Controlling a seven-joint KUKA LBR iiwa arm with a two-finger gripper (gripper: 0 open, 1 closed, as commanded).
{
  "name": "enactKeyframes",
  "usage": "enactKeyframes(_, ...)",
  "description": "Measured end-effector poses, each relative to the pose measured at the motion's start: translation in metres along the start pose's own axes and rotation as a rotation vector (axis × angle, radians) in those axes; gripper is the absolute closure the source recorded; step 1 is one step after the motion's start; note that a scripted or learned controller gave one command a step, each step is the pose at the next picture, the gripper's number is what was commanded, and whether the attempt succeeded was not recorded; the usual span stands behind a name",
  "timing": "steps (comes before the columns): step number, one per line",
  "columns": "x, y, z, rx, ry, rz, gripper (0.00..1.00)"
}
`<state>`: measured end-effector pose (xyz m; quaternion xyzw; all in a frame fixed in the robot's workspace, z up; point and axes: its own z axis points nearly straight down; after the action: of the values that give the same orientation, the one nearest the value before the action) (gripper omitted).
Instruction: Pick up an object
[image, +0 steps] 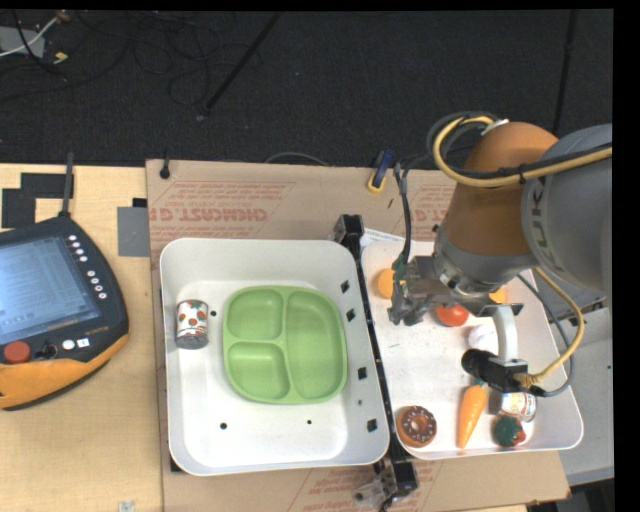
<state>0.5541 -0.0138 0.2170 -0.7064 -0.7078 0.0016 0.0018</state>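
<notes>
Teach pendant (45, 310): at the bench's left edge, screen lit, orange underside.
Cardboard sheet (250, 205): flat beneath both bins, red lettering upside down.
Blue clamp (380, 172): on the cardboard's far edge.

The left bin (260, 432) offers the most room: its near strip and its far strip lie bare, while a green divided plate (285, 343) fills the middle and a small can (191, 323) stands just beside the left wall. In the right bin (425, 368) the arm (490, 210) and gripper (405, 305) hang over the far half, close to an orange fruit (384, 283) and a red tomato (452, 314). Bare floor lies at mid-left. Along the near edge a doughnut (416, 425), a carrot (470, 414), a small tin (517, 404) and a green and red piece (509, 431) crowd together, with narrow gaps between.
</notes>
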Motion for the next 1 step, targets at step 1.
enactKeyframes(1, 0.0039, -0.0001, -0.0187, -0.002, 0.000, 0.001, 1.00)
